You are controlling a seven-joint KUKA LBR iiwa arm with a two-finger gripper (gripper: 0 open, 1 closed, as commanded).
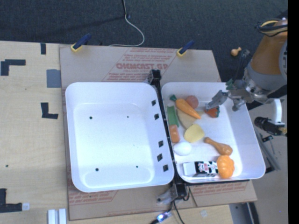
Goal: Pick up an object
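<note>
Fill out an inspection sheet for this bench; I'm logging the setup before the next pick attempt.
Surface: cardboard sheet under two white bins, held by two clamps.
Job's things: right bin holds a carrot, white egg, yellow piece, drumstick, orange pumpkin, small red piece and others.
Clutter: left bin, black dots on its floor.
Grippers: gripper over the right bin's far side, by the red piece.
Cables: one cable beyond the cardboard.
Surroundings: dark carpet.

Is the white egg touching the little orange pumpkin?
Apart. The camera view shows the egg at the bin's left, the pumpkin at its right, white floor between.
</note>
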